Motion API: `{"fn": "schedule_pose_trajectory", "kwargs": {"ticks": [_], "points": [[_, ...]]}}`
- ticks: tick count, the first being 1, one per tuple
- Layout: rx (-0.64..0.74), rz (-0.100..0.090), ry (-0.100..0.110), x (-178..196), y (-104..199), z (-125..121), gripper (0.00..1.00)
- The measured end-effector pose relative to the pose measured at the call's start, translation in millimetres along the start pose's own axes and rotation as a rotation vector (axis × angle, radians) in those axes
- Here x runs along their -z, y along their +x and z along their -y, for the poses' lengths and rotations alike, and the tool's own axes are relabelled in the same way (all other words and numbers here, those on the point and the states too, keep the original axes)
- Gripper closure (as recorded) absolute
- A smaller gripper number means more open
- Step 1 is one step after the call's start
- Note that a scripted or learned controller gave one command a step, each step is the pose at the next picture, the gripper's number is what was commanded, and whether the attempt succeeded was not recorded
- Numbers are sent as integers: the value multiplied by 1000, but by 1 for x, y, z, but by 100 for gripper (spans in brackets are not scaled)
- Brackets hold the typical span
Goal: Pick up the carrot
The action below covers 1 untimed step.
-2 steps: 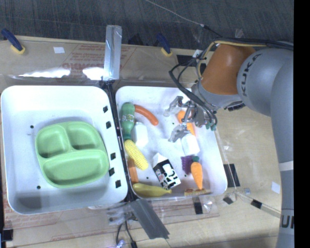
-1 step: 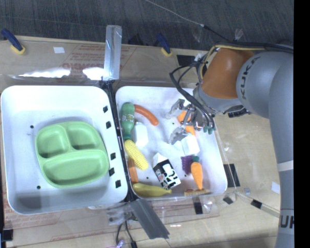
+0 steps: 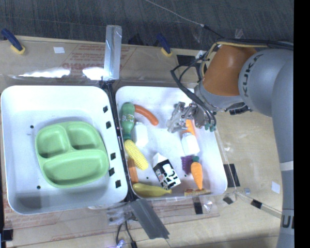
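From the camera view above, we saw a tabletop (image 3: 250, 143) carrying two shallow white bins side by side. The left bin (image 3: 15, 138) held a green divided plate (image 3: 71, 152) lying flat near its middle. The right bin (image 3: 165, 94) held a scatter of toy foods. The grey arm (image 3: 271, 87), with its orange band (image 3: 225, 68), reached in from the right, and its claw (image 3: 182, 117) hung over the upper right part of the right bin. We could not tell whether the claw was spread or pressed together, nor whether anything sat in it.

The carrot (image 3: 196, 173) lay near the bin's lower right corner, orange with a green top, just beside a purple piece (image 3: 186, 163) and well below the claw. A white bottle with an orange tip (image 3: 189, 141) lay between the claw and the carrot. Along the bin's left wall we saw a green vegetable (image 3: 127, 119), an orange sausage (image 3: 146, 114), a corn cob (image 3: 136, 154) and a banana (image 3: 151, 190). A black and white box (image 3: 167, 173) lay near the middle bottom.
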<state>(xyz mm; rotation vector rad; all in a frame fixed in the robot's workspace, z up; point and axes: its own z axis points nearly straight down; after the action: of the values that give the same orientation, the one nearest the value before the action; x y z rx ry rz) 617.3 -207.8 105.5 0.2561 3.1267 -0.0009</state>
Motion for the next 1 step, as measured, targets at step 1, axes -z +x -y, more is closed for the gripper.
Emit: {"fn": "schedule_pose_trajectory", "kwargs": {"ticks": [1], "points": [[6,3,1,11,-1,-1,100]]}}
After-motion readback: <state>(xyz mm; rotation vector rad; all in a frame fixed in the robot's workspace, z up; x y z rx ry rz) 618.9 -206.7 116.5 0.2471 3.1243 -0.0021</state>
